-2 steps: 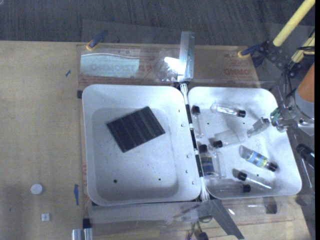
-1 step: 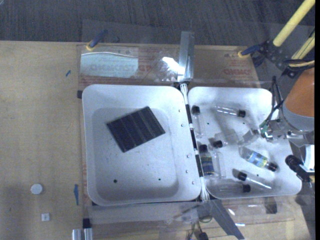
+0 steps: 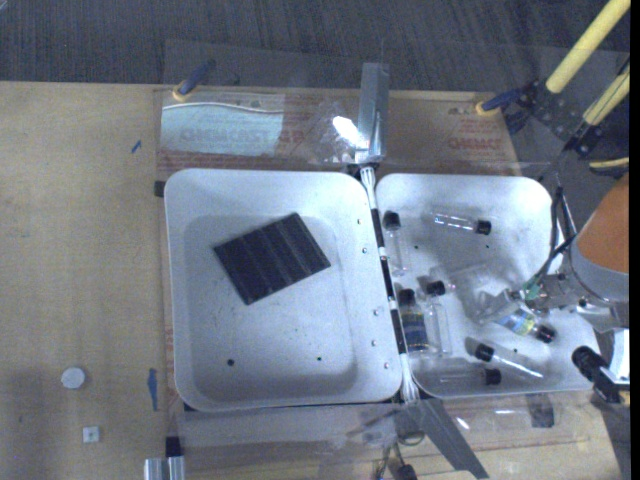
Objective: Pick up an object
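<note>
Gripper (image 3: 527,296) seen low over clear vials (image 3: 500,353) in right bin (image 3: 470,190); finger opening cannot be told.

Two matt white plastic bins (image 3: 190,298) sit on a pale wooden bench (image 3: 70,268). The ribbed black pad (image 3: 271,257) looks dull; the clear vials (image 3: 455,223) glint glossy, capped in black.

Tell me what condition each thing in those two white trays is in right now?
Left bin: holds one item.
Dark ribbed pad: lying flat, turned askew in the left bin.
Right bin: holds scattered vials.
Clear vials: capped in black, lying on their sides.
Arm: over the right bin's right edge.
</note>
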Controlling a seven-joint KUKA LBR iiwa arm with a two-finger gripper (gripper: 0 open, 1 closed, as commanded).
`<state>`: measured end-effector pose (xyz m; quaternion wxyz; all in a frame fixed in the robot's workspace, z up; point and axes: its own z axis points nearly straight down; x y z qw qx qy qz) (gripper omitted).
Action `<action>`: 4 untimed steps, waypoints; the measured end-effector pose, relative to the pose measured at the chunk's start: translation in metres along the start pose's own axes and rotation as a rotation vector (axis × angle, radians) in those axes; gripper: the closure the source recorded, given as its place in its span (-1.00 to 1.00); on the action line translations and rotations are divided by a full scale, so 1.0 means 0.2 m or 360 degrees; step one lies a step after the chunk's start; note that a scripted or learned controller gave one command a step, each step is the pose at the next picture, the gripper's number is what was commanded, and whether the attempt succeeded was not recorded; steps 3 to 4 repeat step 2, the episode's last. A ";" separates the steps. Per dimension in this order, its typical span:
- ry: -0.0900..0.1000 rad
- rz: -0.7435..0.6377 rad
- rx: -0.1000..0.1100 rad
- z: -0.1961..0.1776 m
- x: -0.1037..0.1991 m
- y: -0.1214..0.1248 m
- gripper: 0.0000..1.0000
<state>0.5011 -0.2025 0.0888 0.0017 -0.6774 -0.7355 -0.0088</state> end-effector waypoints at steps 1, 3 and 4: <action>-0.0015 0.0006 -0.0003 -0.05 -0.02 0.00 1.00; -0.0026 0.0360 0.0012 -0.54 0.27 0.01 1.00; -0.0026 0.0360 0.0012 -0.54 0.27 0.01 1.00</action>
